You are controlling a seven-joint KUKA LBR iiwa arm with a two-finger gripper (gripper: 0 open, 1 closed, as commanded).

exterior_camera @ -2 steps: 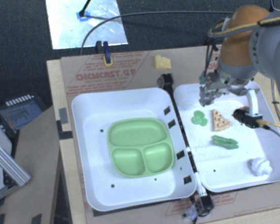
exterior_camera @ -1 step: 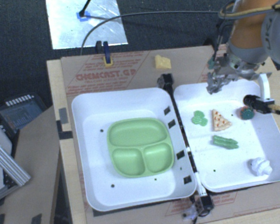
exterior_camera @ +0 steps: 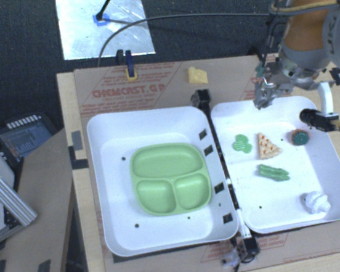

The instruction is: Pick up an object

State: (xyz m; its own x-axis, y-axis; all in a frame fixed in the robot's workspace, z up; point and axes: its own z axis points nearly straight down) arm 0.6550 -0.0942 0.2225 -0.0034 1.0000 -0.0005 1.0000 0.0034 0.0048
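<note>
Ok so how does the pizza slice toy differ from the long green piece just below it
The pizza slice is a triangle, tan with red spots; the long green piece is a plain green, narrow pod shape. The slice points toward the bin's near edge, while the green piece lies slantwise across. Both rest flat on the right bin, apart from each other.

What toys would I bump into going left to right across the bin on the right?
Green leafy toy → pizza slice → teal round toy. The green bean and white crumpled thing sit nearer the front, overlapping that order.

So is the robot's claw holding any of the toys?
No, nothing is in the gripper. It hangs over the far edge of the right bin, apart from the pizza slice and other toys.
</note>
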